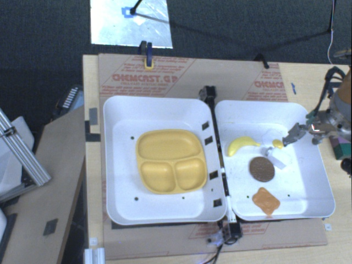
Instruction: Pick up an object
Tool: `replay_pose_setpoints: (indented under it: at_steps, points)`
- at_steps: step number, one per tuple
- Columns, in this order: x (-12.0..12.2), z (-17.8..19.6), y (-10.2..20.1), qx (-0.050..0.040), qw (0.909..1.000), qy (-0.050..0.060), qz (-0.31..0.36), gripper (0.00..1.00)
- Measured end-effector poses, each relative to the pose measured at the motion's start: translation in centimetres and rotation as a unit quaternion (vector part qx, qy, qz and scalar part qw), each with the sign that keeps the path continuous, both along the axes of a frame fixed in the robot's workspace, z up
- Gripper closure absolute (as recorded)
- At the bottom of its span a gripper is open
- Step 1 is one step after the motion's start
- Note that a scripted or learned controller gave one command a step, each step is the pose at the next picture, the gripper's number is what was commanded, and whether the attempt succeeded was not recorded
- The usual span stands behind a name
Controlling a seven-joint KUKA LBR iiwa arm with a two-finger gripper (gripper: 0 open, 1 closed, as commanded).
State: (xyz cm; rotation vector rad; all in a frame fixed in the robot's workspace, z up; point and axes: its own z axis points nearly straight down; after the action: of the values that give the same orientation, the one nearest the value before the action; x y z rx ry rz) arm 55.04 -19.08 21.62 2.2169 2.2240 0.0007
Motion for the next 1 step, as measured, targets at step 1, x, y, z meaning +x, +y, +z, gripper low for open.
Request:
replay_pose_setpoints:
  at_steps: [1]
  points:
    - [-0.49,-4.29,0.07,0.0004,1.0,0.002,-0.001,0.0]
